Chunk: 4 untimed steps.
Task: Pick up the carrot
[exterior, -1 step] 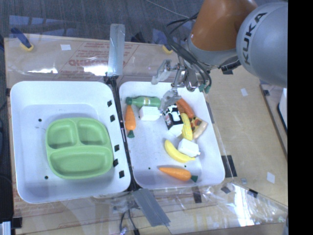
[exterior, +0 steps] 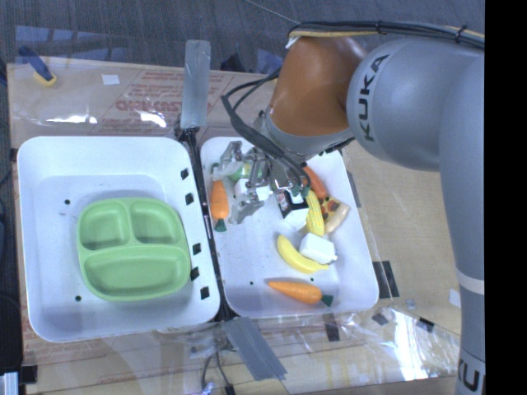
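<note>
End effector (exterior: 247, 189), fingers spread and holding nothing, hangs low in the right bin (exterior: 362, 290) just beside a carrot (exterior: 219, 202) at the left wall; approach step, closing next.

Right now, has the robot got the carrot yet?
Not yet. The gripper hangs low in the right bin, close beside one carrot at the left wall, with nothing seen in it. Another carrot lies near the front. Grabbing and lifting are left.
</note>
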Each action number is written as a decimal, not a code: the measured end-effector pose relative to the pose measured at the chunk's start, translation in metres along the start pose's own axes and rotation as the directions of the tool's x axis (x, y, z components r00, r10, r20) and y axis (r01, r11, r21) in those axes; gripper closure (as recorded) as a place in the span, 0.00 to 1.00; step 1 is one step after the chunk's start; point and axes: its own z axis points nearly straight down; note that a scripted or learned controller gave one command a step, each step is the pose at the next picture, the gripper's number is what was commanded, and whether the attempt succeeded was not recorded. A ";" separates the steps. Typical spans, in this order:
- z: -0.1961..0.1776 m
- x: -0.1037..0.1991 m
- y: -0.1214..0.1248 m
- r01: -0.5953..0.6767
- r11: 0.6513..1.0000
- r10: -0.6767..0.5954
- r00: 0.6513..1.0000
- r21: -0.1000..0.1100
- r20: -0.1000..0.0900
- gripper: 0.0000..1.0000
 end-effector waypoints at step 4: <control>0.086 -0.014 -0.057 -0.523 0.852 0.523 0.852 0.000 0.005 1.00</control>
